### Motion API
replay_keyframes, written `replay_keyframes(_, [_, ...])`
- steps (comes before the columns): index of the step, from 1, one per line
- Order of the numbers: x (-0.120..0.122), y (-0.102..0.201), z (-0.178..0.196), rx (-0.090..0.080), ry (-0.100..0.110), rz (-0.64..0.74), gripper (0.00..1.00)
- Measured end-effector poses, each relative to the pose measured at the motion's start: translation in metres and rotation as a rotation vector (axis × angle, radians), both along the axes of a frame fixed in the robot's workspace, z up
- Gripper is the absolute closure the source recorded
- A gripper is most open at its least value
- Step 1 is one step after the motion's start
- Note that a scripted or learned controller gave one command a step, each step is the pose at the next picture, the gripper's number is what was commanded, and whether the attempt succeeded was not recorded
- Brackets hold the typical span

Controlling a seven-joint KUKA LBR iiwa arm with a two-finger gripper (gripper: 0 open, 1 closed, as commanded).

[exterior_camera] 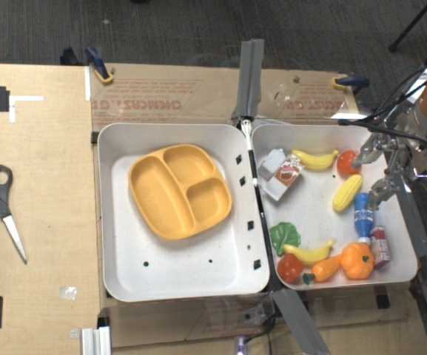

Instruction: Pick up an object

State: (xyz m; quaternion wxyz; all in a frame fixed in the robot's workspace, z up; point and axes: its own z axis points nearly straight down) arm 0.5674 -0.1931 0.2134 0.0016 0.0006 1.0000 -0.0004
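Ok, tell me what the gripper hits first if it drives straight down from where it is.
Most likely the blue bottle: the gripper hangs over the right bin with the bottle's top just below its fingers. The corn cob lies close beside. Height is hard to judge from this slanted view.

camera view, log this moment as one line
two-finger gripper: over right white bin | nearest: blue plastic bottle | nothing held | yellow divided plate: left white bin

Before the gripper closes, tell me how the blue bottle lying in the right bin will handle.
The blue bottle lies on its side, so it may roll if nudged. Its smooth round body could slip between fingers. It looks like a light toy, probably rigid.
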Motion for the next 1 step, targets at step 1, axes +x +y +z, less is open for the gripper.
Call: replay_keyframes(1, [0.0498,-0.0278,-0.1087,-0.001,-0.001,0.088,0.00])
